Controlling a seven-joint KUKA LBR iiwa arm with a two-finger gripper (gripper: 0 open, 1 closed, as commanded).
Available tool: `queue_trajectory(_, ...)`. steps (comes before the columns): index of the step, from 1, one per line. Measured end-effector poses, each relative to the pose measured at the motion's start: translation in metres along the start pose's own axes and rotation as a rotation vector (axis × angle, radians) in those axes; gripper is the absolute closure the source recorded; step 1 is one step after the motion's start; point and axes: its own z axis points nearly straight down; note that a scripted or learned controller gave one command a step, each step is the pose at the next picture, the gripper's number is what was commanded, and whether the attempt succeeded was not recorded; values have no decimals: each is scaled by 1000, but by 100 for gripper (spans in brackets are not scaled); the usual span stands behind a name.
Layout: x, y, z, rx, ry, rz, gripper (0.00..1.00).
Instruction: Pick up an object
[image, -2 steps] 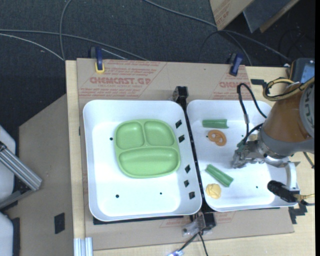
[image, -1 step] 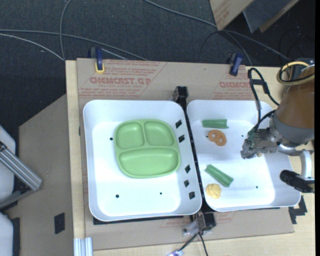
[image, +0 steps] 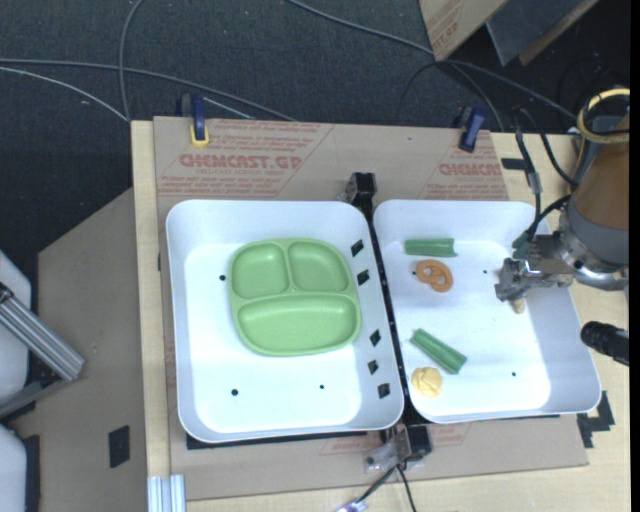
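Right now the pincer (image: 515, 287) hangs low over the right bin's (image: 560, 400) right side, and whether it is spread or closed cannot be told from this slanted view; nothing shows in its grip. Every candidate lies to its left in that bin: the pretzel (image: 434, 275) is nearest, almost level with it; a green piece (image: 430, 246) sits just beyond, long axis running left-right; another green piece (image: 439, 351) lies nearer the camera, set diagonally, with a yellow lump (image: 427, 380) beside it. The green plate (image: 294, 296) rests in the left bin (image: 200, 400).
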Motion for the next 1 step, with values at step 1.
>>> queue_trajectory(1,0,2,-41,2,0,1,100)
